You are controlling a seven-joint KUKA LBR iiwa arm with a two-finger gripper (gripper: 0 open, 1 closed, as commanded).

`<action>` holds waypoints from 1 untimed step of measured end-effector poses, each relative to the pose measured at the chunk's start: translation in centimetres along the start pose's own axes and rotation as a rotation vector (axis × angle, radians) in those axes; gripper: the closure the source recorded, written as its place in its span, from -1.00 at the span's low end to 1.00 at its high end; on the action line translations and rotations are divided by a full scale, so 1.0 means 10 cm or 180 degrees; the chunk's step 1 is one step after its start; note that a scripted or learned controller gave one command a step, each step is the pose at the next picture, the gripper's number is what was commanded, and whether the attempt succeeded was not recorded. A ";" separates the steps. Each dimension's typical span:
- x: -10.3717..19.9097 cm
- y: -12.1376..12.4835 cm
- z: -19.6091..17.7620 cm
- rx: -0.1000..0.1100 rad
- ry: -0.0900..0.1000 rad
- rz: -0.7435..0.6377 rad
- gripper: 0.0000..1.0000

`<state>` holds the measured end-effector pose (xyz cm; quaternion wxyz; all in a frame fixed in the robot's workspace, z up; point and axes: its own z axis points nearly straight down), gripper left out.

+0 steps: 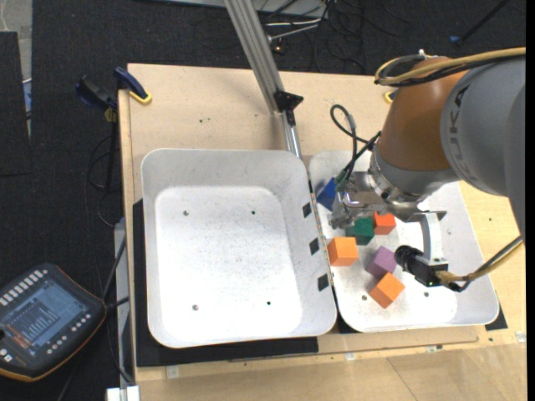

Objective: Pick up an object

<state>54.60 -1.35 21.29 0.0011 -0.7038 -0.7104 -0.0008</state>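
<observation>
While above blocks (368, 253), end effector (349, 211).

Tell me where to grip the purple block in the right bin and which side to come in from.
Grip the purple block across its two flat side faces, coming straight down from above. It lies tilted between two orange blocks with some white floor around it, so turn the fingers toward those gaps; a sideways approach would likely bump the neighbours.
</observation>
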 end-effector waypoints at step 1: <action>0.48 0.19 -0.11 -0.0010 -0.0002 0.0004 1.00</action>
